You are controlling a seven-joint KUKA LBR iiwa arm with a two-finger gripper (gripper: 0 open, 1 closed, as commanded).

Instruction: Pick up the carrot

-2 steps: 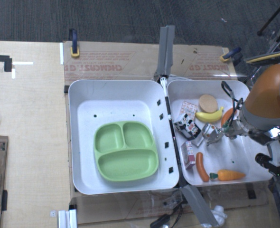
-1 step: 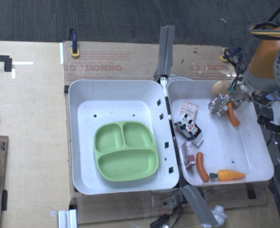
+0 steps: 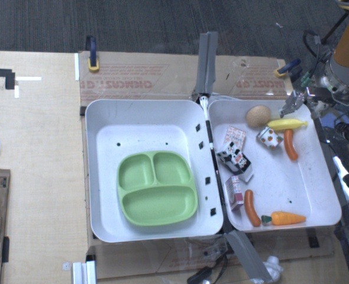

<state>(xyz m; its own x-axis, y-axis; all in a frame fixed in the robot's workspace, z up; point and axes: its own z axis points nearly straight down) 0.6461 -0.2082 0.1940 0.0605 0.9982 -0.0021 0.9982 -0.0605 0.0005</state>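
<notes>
Two white bins sit side by side on the bench. The carrot (image 3: 287, 218) lies in the right bin (image 3: 316, 185), near its front edge, with an orange sausage (image 3: 252, 207) just beside its green end. The gripper (image 3: 295, 101) hovers at that bin's far right corner (above a yellow banana (image 3: 287, 123)), well apart from the carrot; whether its jaws are open or closed I cannot tell. The left bin (image 3: 97, 158) holds a green divided plate (image 3: 157, 187).
</notes>
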